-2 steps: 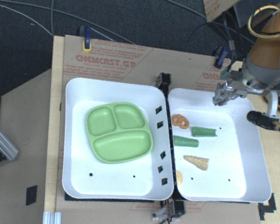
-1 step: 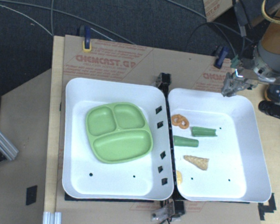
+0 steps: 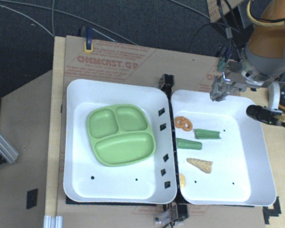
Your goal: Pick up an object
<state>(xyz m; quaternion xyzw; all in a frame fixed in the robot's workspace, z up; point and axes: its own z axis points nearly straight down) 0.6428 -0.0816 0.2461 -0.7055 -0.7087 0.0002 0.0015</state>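
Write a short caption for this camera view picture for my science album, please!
Robot gripper hovers over the right bin's back edge, above a pretzel; a green divided plate lies in the left bin.

Dark carpet-like floor (image 3: 142,20), cables — cardboard-topped bench (image 3: 138,60)

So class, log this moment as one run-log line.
gripper: above right bin back rim | holding: nothing seen | right bin: pretzel, two green pieces | left bin: green tray
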